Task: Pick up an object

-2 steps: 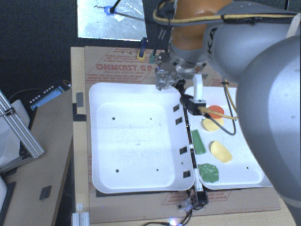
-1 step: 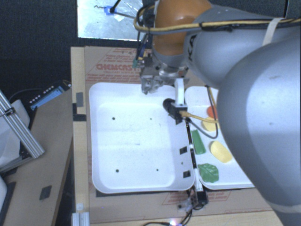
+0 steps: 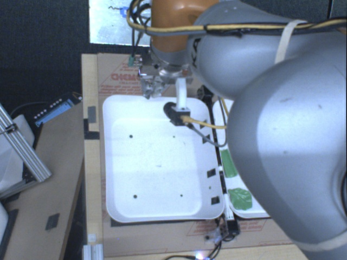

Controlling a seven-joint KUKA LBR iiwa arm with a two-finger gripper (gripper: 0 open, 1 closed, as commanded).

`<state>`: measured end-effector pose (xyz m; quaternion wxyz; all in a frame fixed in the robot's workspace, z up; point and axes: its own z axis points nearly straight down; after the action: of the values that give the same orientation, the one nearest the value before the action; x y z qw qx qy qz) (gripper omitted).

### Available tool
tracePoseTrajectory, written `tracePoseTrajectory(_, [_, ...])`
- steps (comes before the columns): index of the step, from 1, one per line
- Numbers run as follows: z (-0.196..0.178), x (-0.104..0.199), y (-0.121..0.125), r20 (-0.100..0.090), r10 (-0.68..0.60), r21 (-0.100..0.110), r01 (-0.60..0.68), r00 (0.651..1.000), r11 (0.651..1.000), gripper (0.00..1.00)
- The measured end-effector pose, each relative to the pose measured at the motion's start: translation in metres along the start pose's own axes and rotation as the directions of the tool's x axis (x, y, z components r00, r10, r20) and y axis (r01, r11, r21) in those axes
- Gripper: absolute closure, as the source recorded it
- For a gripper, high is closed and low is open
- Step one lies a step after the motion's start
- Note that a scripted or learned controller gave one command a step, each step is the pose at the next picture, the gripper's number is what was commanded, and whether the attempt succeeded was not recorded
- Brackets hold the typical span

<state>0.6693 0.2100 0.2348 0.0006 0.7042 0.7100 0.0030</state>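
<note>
My gripper hangs over the far edge of the left white bin, below the orange band of the wrist. I see nothing between its fingertips. In the right bin, a flat green object lies along the left side and a rounder green object rests near the front. The grey arm covers most of the right bin.
The bins stand on a cardboard sheet with red print. A silver metal rail and a blue-and-black device lie on the bench at the left. A bright panel sits behind the bench.
</note>
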Motion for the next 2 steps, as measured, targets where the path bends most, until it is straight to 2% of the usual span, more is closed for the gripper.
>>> tracePoseTrajectory(1, [-0.0290, -0.0085, -0.0002, 0.002, 0.006, 0.001, -0.006, 1.000, 1.000, 1.00])
tracePoseTrajectory(2, [-0.0386, -0.0078, 0.0001, 0.002, 0.000, 0.000, 0.000, 1.000, 1.000, 1.00])
